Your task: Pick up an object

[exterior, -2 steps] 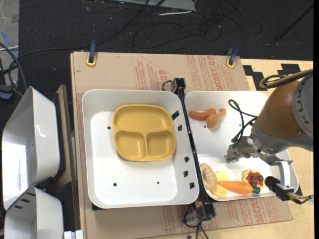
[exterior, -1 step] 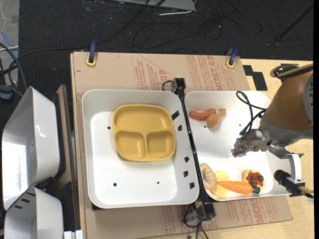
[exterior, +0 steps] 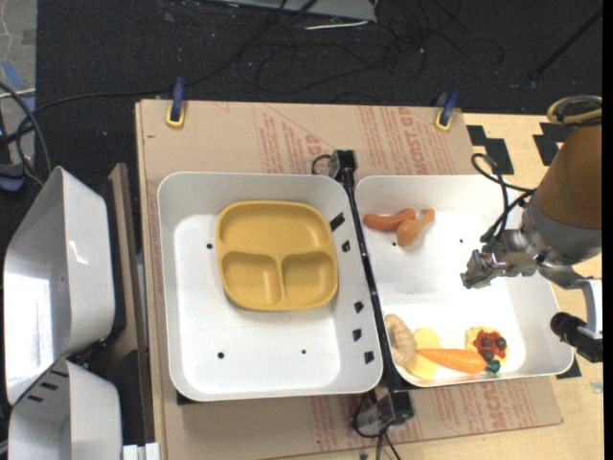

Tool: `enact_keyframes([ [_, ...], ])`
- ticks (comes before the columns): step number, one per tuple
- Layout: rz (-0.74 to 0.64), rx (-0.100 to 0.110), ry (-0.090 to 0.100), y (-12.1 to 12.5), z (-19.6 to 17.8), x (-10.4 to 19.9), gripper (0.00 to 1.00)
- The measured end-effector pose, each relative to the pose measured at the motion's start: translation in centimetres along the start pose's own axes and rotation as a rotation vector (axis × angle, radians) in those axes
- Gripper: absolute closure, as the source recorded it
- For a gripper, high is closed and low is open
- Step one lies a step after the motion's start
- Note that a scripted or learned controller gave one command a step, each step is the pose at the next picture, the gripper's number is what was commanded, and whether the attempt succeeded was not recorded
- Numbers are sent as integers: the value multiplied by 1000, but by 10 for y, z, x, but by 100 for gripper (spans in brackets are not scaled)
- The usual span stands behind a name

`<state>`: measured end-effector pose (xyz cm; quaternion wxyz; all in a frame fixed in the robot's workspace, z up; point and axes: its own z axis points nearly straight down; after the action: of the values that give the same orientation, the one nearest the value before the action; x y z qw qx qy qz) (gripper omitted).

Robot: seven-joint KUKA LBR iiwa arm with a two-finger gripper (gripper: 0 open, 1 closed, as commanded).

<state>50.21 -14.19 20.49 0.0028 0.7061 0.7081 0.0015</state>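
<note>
The nearest candidates lie in the right bin (exterior: 450, 192): a toy carrot (exterior: 452, 358) along its near edge, touching a pale yellow piece (exterior: 426, 338) and a beige ridged piece (exterior: 398, 339), with a small pizza-like toy (exterior: 487, 341) at its tip. A sausage (exterior: 388, 220) and a small orange piece (exterior: 410, 231) rest near the far wall. The gripper (exterior: 476, 272) hangs over bare bin floor between the two groups, holding nothing. Whether it is spread or closed I cannot tell. The sausage pair looks less crowded; descend centred, closing across the narrow width. The left bin (exterior: 182, 286) holds a yellow divided plate (exterior: 278, 255).
</note>
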Motion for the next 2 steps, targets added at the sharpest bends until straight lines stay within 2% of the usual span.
enact_keyframes([
  [1, 0, 5, 1, 1, -5, 0, 100],
  [2, -5, 4, 3, 6, -18, 52, 100],
])
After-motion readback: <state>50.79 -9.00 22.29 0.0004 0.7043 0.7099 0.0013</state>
